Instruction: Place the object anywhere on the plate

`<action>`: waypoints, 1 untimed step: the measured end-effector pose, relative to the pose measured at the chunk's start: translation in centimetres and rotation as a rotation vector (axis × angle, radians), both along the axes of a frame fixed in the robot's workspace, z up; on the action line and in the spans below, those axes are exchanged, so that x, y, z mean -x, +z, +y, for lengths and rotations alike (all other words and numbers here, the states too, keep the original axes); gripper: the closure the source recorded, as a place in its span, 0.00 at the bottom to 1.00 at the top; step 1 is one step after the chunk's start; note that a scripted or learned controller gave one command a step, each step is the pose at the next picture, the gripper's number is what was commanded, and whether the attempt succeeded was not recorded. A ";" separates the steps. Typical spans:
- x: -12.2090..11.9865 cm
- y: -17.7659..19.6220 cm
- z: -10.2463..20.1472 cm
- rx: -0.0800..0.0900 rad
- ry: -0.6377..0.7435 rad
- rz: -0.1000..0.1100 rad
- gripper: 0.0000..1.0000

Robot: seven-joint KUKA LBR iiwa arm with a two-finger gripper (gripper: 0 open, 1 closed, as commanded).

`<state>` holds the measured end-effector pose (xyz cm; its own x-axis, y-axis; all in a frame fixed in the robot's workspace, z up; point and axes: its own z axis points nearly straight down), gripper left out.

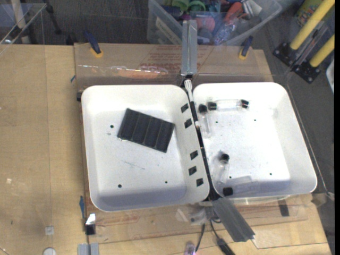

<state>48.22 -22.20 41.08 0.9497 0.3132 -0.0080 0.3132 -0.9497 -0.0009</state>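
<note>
A dark, flat, ribbed rectangular plate (146, 130) lies slightly askew in the upper middle of the left bin (106, 190). In the right bin (287, 142) lie several clear tube-like pieces with black caps. One clear tube (228, 104) lies crosswise near the bin's far wall. Another (204, 120) lies close to the divider. A third (222, 163) sits in the near left part of the bin, and a flat clear piece with a black end (236, 187) rests against the near wall.
A metal bar (189, 47) runs back from the divider between the bins. A clear box of coloured toys (212, 7) stands behind the bench. Yellow tubes (319, 15) lean at the far right. Small black clips (192, 155) line the divider.
</note>
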 end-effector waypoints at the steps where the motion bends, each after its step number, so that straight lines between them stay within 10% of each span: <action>1: -0.1 1.0 0.0 0.001 0.002 0.001 1.00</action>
<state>48.30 -22.20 42.05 0.9491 0.3148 -0.0089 0.3148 -0.9491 -0.0006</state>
